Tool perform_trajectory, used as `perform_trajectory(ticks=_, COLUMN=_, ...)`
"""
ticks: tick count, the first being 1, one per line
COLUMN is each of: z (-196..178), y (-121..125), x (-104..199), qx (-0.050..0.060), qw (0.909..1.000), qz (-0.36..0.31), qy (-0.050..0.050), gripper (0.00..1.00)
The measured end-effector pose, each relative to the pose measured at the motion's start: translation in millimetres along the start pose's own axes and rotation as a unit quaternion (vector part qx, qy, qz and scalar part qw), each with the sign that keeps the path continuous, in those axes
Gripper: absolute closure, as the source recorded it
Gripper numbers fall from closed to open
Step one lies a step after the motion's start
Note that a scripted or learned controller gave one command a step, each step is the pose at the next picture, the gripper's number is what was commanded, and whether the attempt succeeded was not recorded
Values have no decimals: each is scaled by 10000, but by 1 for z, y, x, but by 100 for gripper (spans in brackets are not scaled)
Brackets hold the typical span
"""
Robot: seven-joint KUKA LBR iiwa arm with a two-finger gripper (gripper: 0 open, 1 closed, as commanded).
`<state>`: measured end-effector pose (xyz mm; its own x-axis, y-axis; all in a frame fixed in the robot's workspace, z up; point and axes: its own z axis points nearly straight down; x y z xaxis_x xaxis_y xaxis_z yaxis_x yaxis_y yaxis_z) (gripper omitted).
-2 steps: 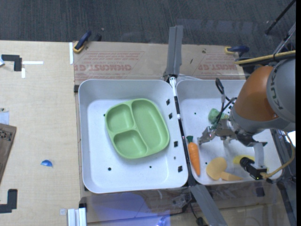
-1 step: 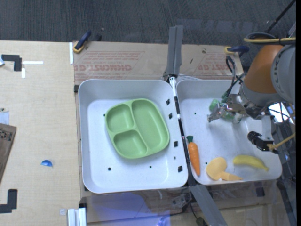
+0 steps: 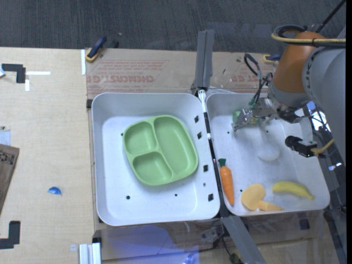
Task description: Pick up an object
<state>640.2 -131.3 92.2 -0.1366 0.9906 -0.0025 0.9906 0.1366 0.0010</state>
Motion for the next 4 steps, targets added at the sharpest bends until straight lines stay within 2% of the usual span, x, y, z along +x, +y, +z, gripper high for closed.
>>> perform_trajectory(ticks=1, z=1, y=-56, x=22, qx=12, qw=10000, qz=-7, qy=11, gripper=0)
perform_trajectory(ticks=2, z=5, y=8, x=-36, qx=135, qw=9987, qz=499, qy=40, gripper=0)
perform_trajectory(ticks=3, z=-40, y=17, x=-8, qx=38, qw=9971, qz=758, qy=9, gripper=0)
perform_trajectory(ticks=4, z=-32, y=13, x=-44, qx=-2, qw=9997, qz=-260, qy=0, gripper=0)
